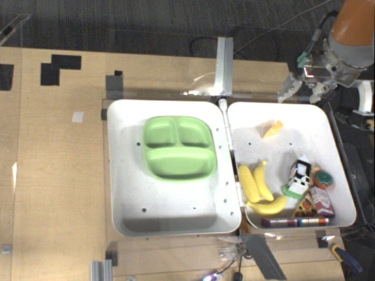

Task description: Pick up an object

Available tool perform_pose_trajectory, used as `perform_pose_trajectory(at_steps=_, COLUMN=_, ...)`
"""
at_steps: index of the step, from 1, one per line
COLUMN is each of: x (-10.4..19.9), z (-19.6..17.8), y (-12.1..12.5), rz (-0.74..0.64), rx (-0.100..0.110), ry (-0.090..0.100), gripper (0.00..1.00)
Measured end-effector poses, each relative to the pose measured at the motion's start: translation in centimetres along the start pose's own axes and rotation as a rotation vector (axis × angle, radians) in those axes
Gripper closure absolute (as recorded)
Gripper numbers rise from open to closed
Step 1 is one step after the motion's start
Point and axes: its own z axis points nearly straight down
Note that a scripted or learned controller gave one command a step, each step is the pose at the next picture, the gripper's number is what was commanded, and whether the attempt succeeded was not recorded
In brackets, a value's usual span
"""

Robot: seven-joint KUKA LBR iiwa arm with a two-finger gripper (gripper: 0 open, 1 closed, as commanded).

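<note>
The jaws (303,89) hang above the far rim of the right bin (328,119), near its back right corner, spread apart with nothing between the two pale fingers (289,90); the grey wrist and orange band of the arm (353,16) rise behind them toward the upper right. Inside the right bin, a small orange-yellow piece (272,129) lies alone on the white floor toward the back, well apart from the rest. Toward the front, a corn cob (248,183) lies just beside a banana (267,193), the two touching along their length. To their right is a cluster: a black-and-white carton (300,177), a green piece (291,192) under it, a round reddish item (322,179), a red packet (320,202), and a dark marker (293,221) along the front wall. The left bin (126,209) holds a green divided plate (178,147), lying flat near its centre. Both bins sit side by side on the wooden tabletop (53,174).
</note>
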Motion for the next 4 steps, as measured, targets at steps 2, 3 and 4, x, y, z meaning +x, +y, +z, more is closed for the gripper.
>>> perform_pose_trajectory(at_steps=2, x=-0.2, z=19.3, y=-6.0, rz=-0.116, rx=-0.010, ry=-0.001, gripper=0.00)
perform_pose_trajectory(at_steps=3, x=0.9, z=16.1, y=-1.8, rz=-0.525, rx=-0.003, ry=0.000, gripper=0.00)
perform_pose_trajectory(at_steps=4, x=-1.5, z=19.4, y=1.8, rz=-0.374, rx=0.006, ry=0.005, gripper=0.00)
